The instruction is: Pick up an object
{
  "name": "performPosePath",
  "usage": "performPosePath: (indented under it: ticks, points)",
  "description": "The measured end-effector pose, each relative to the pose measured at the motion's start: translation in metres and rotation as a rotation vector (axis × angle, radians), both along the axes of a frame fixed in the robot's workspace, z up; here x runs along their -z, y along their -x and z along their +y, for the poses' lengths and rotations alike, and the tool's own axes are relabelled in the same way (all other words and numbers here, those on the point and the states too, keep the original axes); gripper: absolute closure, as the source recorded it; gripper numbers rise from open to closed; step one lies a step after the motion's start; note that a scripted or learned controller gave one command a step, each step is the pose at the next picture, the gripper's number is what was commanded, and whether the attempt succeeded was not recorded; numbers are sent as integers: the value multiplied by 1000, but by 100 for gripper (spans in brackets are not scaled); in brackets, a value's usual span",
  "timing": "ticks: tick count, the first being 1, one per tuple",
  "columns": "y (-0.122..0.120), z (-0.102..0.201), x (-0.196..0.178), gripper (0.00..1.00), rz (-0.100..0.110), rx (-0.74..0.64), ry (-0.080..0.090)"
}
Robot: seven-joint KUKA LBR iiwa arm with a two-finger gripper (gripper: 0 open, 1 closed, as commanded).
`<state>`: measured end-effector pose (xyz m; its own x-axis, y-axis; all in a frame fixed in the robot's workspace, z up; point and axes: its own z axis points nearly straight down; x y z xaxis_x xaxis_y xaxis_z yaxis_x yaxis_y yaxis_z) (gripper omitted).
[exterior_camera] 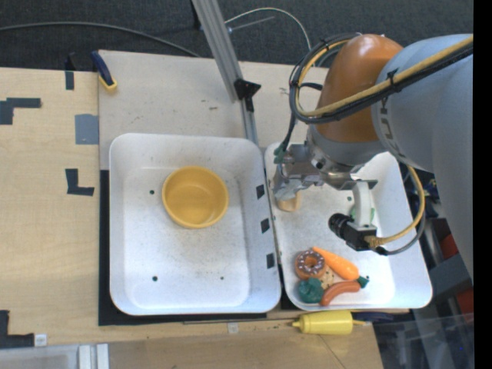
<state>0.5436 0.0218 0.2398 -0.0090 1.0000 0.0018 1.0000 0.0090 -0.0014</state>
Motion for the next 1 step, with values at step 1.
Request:
performPosePath:
  ticks: [1]
  points:
    - [-6,53,17,100,2,3,1]
